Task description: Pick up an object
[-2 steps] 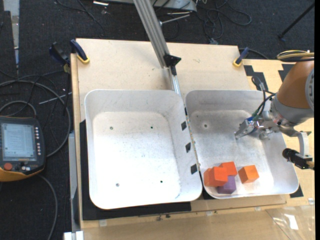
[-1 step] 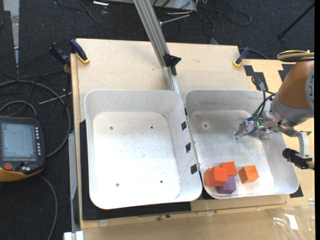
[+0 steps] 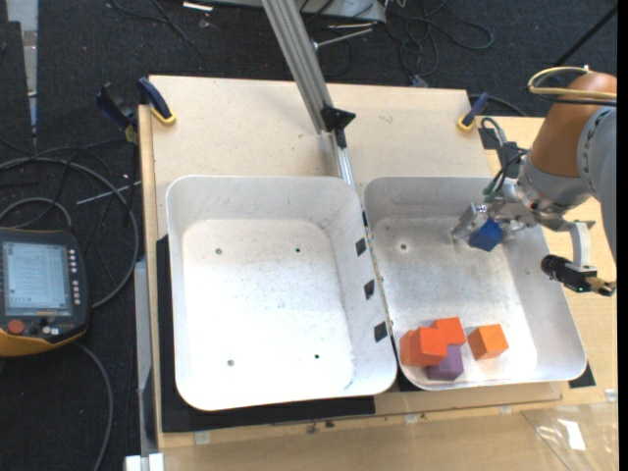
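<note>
Cables trail across the dark floor and a teach pendant (image 3: pixel 37 287) lies at far left, beside a pale wooden bench (image 3: pixel 245 130) carrying two shallow white bins. Moving rightward, the left bin (image 3: pixel 186 214) gives way to the right bin (image 3: pixel 549 361), where an orange block (image 3: pixel 434 342), a purple block (image 3: pixel 448 364) and a smaller orange cube (image 3: pixel 488 341) cluster near the front wall, the first two touching. Further right and toward the back, the gripper (image 3: pixel 481 226) hangs over the bin floor with a small blue block (image 3: pixel 485 235) at its tips, apparently clamped between the fingers. By its look, that block is light, rigid and smooth-faced; opposite flat sides offer the surest hold, while a corner grip risks it twisting free.
</note>
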